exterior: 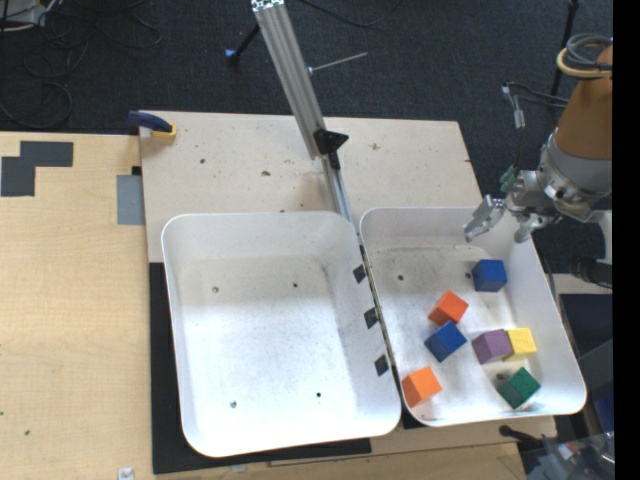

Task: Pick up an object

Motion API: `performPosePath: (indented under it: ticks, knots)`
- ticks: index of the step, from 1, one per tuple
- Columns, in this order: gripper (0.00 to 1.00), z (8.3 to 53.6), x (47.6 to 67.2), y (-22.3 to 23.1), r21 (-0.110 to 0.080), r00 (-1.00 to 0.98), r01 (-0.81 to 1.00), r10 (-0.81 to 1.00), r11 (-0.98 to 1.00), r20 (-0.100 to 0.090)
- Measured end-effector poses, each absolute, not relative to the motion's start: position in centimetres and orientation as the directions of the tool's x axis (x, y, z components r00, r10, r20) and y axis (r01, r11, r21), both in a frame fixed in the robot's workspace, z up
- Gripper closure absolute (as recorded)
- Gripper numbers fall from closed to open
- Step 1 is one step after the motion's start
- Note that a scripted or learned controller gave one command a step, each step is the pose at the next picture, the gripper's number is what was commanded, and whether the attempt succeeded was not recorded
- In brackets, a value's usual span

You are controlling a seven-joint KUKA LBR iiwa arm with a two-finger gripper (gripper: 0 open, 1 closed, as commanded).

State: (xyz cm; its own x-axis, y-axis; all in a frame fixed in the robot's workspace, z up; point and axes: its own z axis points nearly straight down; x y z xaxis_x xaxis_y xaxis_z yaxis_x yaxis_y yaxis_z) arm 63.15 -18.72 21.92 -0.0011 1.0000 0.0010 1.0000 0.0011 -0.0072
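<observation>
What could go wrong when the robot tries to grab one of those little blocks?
The purple block and yellow block touch, so the gripper might bump both and grab neither.

The green block sits close to the right bin's rim, so a finger could hit the wall first.

The gripper hangs above the bin's far edge, short of the blue block, so closing there would likely catch nothing.

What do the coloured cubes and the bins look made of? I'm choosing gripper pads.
Coloured cubes, e.g. the blue cube: probably painted wood or foam, judging by flat matte faces without glare; the view can't settle which. Right bin: likely moulded plastic, with smooth white walls, rounded corners and dark scuffs.
</observation>
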Motion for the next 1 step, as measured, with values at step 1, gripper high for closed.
performPosePath:
  ticks: [1]
  knots:
    - [0.0,15.48,62.82,-18.19,-0.01,-0.001,1.0,1.0,0.001,0.003]
